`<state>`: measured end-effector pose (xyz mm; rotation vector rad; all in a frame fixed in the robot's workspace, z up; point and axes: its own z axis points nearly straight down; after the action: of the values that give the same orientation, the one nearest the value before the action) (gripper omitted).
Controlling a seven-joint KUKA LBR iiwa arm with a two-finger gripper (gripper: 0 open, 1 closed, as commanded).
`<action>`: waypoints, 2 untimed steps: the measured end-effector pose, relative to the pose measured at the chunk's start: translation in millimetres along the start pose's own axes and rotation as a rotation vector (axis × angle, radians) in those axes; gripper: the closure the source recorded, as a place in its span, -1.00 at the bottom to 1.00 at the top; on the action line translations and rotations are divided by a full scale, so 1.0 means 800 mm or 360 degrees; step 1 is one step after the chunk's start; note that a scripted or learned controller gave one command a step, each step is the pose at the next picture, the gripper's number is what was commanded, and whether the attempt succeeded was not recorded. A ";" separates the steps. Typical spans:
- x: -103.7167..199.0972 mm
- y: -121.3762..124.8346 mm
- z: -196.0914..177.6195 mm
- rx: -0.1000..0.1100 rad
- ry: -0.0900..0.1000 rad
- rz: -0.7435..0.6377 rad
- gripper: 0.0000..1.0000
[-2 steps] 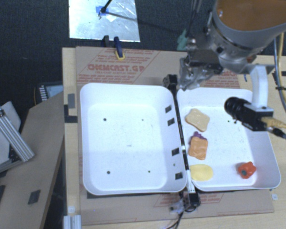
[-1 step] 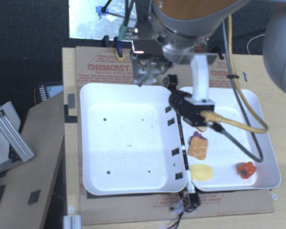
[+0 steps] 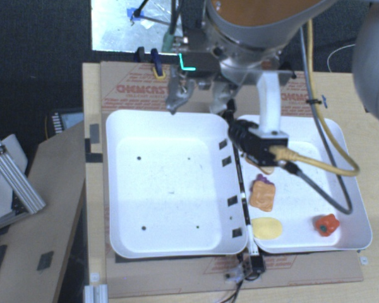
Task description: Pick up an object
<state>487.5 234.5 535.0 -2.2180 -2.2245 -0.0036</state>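
Two white bins (image 3: 177,248) share the bench, toys lying well below the gripper (image 3: 196,100), whose closure I cannot tell; a descent here would likely grab nothing.

an orange block (image 3: 262,194), a flat yellow piece (image 3: 266,228) and a red-orange pepper (image 3: 326,225) lie in the right bin (image 3: 357,219).

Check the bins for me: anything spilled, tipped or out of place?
Nothing stands out. The orange block, the yellow disc and the small red piece all lie inside the right bin, apart from each other, none over the rim.
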 end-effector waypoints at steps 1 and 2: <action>0.001 0.000 -0.014 -0.0004 0.0003 -0.0004 1.00; 0.000 0.000 -0.014 -0.0003 0.0003 -0.0005 -1.00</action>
<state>487.6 234.9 546.2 -2.2142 -2.2282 -0.0074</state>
